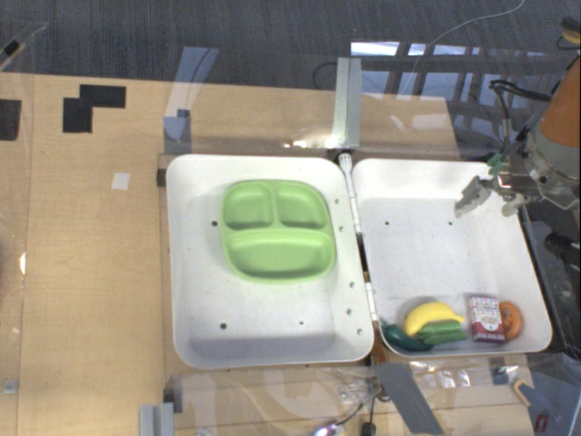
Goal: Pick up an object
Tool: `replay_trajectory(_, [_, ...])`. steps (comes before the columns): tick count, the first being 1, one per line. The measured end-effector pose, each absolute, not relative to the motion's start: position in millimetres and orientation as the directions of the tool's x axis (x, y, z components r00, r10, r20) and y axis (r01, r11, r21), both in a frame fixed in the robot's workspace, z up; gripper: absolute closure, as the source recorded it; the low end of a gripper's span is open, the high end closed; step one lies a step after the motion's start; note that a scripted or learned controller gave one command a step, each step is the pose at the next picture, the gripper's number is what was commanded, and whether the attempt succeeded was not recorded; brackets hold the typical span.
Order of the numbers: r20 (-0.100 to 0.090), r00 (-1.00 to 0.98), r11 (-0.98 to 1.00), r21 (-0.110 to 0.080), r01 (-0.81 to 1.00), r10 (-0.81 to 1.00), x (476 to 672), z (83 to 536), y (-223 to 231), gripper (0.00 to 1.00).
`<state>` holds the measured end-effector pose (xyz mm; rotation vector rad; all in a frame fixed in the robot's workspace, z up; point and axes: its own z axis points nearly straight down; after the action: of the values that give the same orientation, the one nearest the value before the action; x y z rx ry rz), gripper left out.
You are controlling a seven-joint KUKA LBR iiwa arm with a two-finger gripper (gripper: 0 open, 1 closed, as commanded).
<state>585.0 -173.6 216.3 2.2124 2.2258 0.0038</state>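
the hand point(490, 195) hangs over the right bin's point(436, 252) upper right, fingers spread and holding nothing, it seems. the red packet's point(487, 319) label is unreadable.

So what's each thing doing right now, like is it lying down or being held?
green divided plate: lying flat in the left bin, nothing on it.
banana: lying in the right bin, near corner, on the green vegetable.
red packet: lying beside the banana.
orange thing: lying against the packet.
gripper: open, above the right bin, holding nothing.
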Motion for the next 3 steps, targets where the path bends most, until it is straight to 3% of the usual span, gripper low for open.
replay_trajectory(1, [0.0, 0.37, -0.37, 0.005, 0.929, 0.929, 578.0, 289, -205, 0.0])
replay_trajectory(2, [0.001, 0.616, -0.616, 0.003, 0.788, 0.788, 584.0, 321, -172, 0.0])
replay_trajectory(3, [0.0, 0.365, -0.365, 0.006, 0.931, 0.931, 558.2, 390, -175, 0.0])
